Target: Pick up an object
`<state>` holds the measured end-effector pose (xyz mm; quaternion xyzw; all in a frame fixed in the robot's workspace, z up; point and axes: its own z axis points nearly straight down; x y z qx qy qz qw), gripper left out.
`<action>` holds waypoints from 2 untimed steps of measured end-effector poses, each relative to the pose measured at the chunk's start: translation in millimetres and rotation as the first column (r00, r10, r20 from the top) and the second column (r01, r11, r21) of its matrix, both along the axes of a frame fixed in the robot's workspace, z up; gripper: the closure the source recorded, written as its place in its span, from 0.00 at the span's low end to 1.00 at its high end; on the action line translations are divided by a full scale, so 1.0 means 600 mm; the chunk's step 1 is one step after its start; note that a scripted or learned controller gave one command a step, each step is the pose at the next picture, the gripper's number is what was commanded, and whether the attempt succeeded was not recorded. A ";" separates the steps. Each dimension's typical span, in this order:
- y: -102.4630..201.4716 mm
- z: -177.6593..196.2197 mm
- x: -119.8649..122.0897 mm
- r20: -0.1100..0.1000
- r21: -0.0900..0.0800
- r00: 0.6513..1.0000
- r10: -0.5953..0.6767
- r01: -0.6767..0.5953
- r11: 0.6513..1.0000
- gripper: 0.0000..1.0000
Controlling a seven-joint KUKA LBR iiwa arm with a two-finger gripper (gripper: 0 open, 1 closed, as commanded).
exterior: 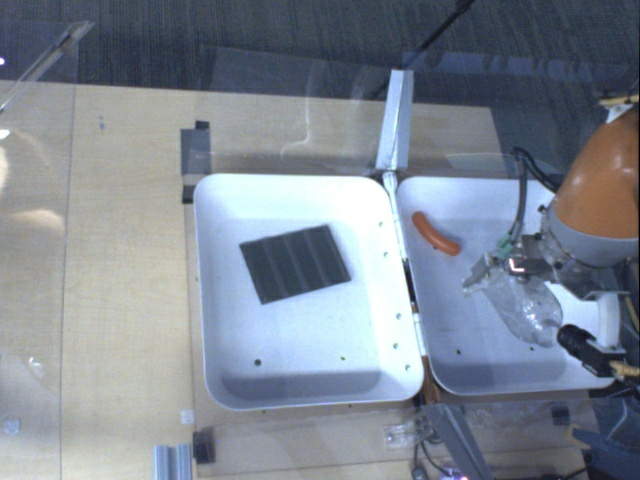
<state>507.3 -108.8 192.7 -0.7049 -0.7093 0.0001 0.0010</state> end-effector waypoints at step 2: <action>0.029 -0.175 0.258 -0.035 0.006 0.988 0.149 -0.149 0.989 0.00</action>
